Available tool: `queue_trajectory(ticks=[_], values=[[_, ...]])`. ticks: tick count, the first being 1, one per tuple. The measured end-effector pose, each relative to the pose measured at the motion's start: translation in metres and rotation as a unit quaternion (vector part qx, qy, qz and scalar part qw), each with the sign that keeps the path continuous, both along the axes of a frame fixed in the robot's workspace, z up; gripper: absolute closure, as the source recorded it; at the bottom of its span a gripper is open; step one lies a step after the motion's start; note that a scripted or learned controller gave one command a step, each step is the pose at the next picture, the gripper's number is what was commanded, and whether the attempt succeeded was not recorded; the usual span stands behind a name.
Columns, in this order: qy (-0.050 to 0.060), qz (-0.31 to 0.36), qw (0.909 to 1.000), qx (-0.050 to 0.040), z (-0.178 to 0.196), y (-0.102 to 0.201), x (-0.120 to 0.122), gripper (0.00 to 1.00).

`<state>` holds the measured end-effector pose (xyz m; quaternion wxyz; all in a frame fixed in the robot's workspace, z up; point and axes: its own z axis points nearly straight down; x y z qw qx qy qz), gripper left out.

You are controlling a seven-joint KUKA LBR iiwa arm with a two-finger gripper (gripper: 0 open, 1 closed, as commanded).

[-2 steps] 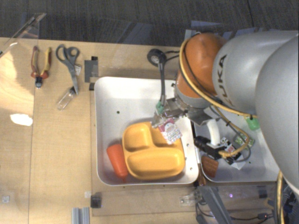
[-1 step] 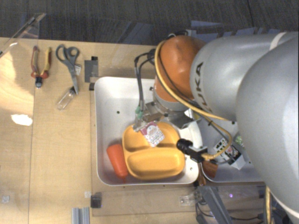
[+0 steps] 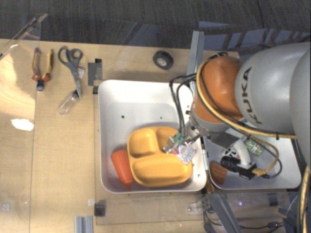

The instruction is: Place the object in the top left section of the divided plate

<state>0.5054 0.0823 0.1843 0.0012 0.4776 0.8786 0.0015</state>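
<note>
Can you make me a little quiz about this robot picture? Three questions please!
1. True or false: the yellow divided plate sits in the left white bin.
2. What lies right beside the plate on its left side? A) a blue cup B) an orange carrot-shaped thing C) a green ball
3. Fill in: on the bench above the bins, beside the pliers, lie grey ______.

Key
1. True.
2. B, the orange thing touches the plate's left edge.
3. Scissors.
</note>
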Motion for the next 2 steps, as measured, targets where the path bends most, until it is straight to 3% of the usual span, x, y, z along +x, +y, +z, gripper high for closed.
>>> queue_trajectory(ticks=[1, 2], values=[[-0.002, 0.088, 0.9961, 0.0003, 0.0839, 0.068, 0.0167, 1.0], [-0.002, 0.088, 0.9961, 0.0003, 0.0839, 0.0679, 0.0167, 0.0]])
